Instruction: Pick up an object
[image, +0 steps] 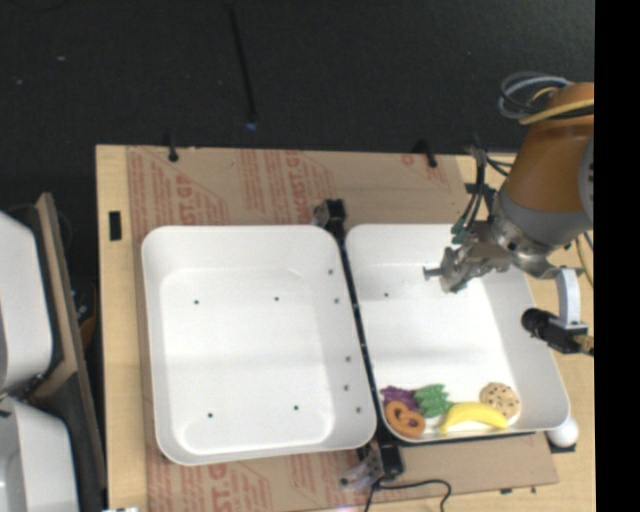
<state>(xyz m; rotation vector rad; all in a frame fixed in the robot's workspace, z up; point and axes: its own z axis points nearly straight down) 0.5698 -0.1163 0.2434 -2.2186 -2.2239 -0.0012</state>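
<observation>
Camera view. Two shallow white bins of smooth, glossy plastic with rounded corners sit side by side on a tan board printed with faded red lettering; the left bin (250, 340) and the right bin (450, 330) meet along a dark seam. The board lies on a black floor crossed by a thin cable.

Five small toy foods are bunched at the right bin's near edge: a purple grape cluster (397, 397), an orange ring-shaped donut (405, 420), a green leafy piece (434, 399), a yellow curved banana (473, 417) and a round tan cookie (499, 400) speckled with dark chips. The donut touches the grapes and the leafy piece; the banana lies just beside the cookie.

One arm (548, 180), grey with a broad orange band, enters over the right bin's far right corner. Its gripper (450, 275) hangs above the bin's far half, well apart from the toys, with nothing between its fingers; whether they are spread or closed cannot be told at this resolution.
</observation>
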